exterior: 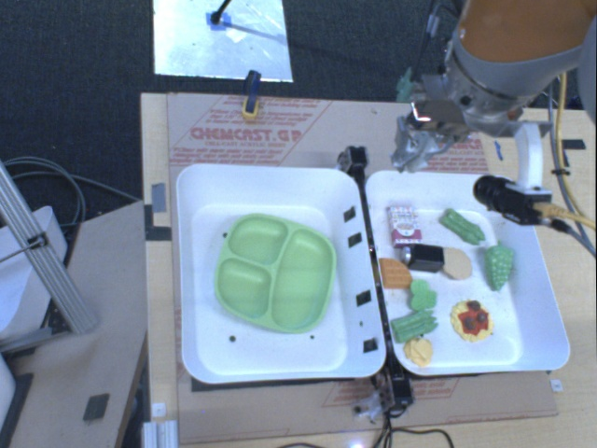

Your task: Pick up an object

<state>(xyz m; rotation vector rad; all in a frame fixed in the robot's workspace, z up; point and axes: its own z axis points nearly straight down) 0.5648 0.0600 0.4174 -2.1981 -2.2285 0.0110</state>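
Watching tool [417, 147] hovering above right bin [546, 334] far rim; cannot tell its state. Worrying: cluttered toys crowding red packet [404, 223], risking misgrasp.

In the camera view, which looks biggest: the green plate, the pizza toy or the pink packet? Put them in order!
Largest to smallest:
1. Green plate, by far.
2. Pizza toy and pink packet look about alike, so I won't rank them.

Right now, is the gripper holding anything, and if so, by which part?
Nothing is held. The gripper hangs above the right bin's far edge with nothing between its fingers; the toy foods lie in that bin.
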